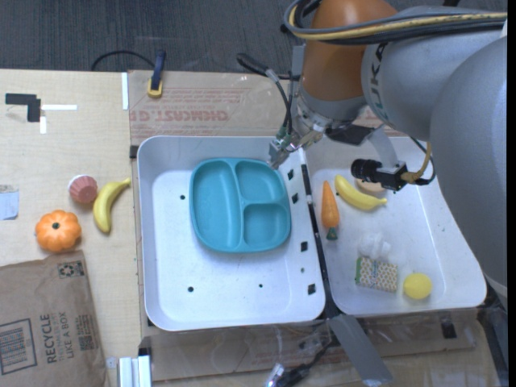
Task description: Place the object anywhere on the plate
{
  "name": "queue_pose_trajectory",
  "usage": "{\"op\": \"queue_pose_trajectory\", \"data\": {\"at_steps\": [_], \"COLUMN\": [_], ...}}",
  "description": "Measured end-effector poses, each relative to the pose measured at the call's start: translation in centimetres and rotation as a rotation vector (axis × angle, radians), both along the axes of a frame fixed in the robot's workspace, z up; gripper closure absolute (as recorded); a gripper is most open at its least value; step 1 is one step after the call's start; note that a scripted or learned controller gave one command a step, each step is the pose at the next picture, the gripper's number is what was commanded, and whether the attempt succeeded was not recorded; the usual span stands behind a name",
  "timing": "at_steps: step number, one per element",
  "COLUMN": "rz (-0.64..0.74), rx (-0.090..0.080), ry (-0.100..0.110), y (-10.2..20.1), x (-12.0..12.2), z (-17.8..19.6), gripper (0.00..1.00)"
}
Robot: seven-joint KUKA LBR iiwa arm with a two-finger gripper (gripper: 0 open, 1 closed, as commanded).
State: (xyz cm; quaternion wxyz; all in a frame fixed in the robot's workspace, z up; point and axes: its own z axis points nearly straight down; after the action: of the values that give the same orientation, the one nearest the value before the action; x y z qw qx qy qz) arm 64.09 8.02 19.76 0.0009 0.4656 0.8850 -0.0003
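A teal plate with three compartments lies in the left bin, toward its back. My gripper hangs just past the plate's far right corner, over the wall between the two bins, and I see nothing held in it. In the right bin lie an orange carrot next to the dividing wall, a yellow banana, a speckled pale packet and a yellow lemon. The wrist and arm hide the back of the right bin.
On the wooden bench to the left of the bins sit a small orange pumpkin, a second banana and a pink round item. A cardboard sheet lies behind the left bin. The grey arm covers the upper right.
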Motion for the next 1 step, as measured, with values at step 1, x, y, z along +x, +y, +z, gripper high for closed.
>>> {"op": "queue_pose_trajectory", "data": {"at_steps": [1], "rz": [0.093], "rx": [0.0], "ry": [0.003], "y": [3.26], "x": [-7.8], "z": [-0.62], "gripper": [1.0]}}
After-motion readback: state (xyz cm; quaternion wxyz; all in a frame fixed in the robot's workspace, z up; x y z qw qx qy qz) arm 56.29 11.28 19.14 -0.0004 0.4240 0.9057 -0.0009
